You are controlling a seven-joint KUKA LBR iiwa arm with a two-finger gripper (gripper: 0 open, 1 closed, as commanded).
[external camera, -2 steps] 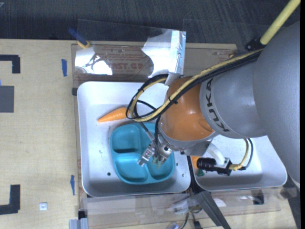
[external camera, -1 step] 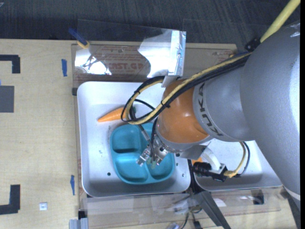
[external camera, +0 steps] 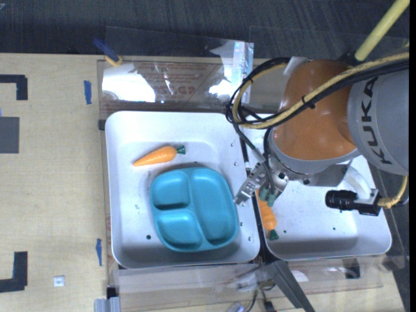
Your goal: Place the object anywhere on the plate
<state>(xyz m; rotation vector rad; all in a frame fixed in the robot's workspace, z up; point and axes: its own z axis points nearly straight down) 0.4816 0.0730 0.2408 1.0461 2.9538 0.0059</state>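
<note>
A blue divided plate (external camera: 194, 208) lies in the left bin (external camera: 123, 174), toward its front. An orange toy carrot (external camera: 156, 155) with a green stem rests on the bin floor just behind the plate, pointing left. A second orange carrot (external camera: 267, 218) lies in the right bin (external camera: 338, 239) against its left wall, green end toward the front. My gripper (external camera: 262, 188) hangs directly over the rear end of this second carrot, right at the wall between the two bins. The wrist hides the carrot's upper tip.
The grey arm with its orange band (external camera: 312, 116) covers the rear of the right bin, with black and yellow cables looping over it. A crumpled clear plastic sheet (external camera: 175, 80) lies behind the left bin. The wooden bench (external camera: 45, 174) stretches to the left.
</note>
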